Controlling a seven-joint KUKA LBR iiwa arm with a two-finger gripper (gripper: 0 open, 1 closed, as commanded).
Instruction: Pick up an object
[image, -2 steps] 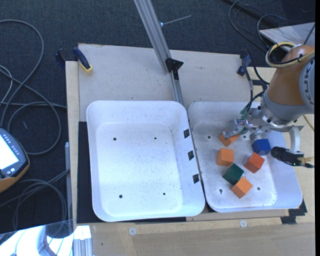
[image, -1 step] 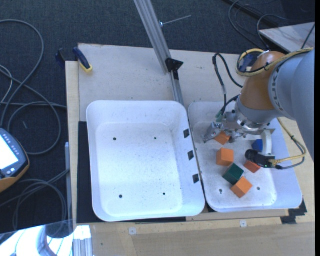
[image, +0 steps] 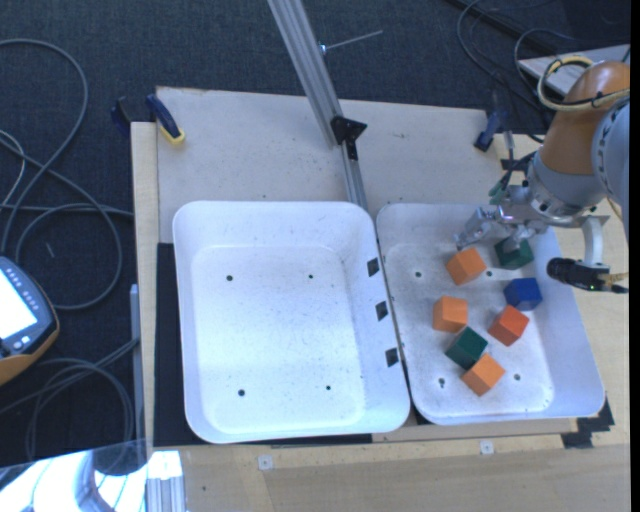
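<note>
Camera view: looks down on two white bins.
Blocks: orange, green and blue blocks (image: 485, 318) lie in the right bin (image: 560, 395).
Gripper (image: 505, 238): low over a green block (image: 515, 254); grip cannot be told.
Writing: none can be read.

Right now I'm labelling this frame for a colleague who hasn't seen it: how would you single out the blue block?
Start at the right bin, the one holding the coloured blocks. Go to its right side, just below the gripper. The blue block sits there, above a red-orange block; it is the lone blue one among orange and green.
</note>
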